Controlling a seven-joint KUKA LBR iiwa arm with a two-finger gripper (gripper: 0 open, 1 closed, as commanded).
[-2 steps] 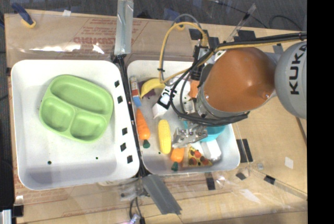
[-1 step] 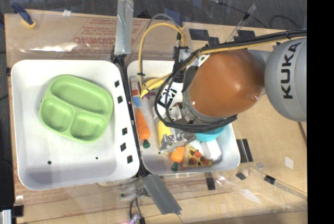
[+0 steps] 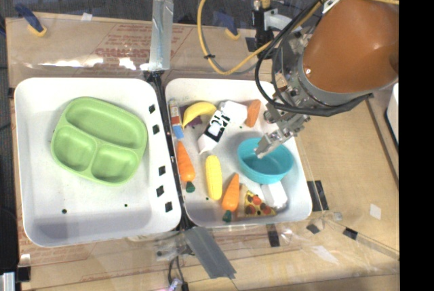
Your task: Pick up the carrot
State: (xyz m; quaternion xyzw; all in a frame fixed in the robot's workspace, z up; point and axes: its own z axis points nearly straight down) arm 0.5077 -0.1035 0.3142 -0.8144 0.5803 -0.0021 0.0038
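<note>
The carrot (image 3: 231,193) near the front looks light, stiff and kinda slick, so grab mid-body; can't tell the state of the gripper (image 3: 266,145) over the blue bowl (image 3: 271,167).

Gripper (image 3: 266,145) low (arm reaching from right).

Bins (image 3: 41,215): white plastic, smooth, slight sheen. Plate (image 3: 99,140) at 9 o'clock: green plastic, matt-ish w/ soft highlights. Bowl (image 3: 268,164): blue plastic, glossy. Carrot (image 3: 231,193) & corn (image 3: 213,176): smooth toy plastic, low gloss. Banana (image 3: 198,111): yellow plastic, shiny. Arm band (image 3: 356,45) at 2 o'clock: orange, polished, glossy. Counter (image 3: 88,39): brown cardboard-like, under clear shiny film. Cable (image 3: 207,25): yellow, smooth.
</note>
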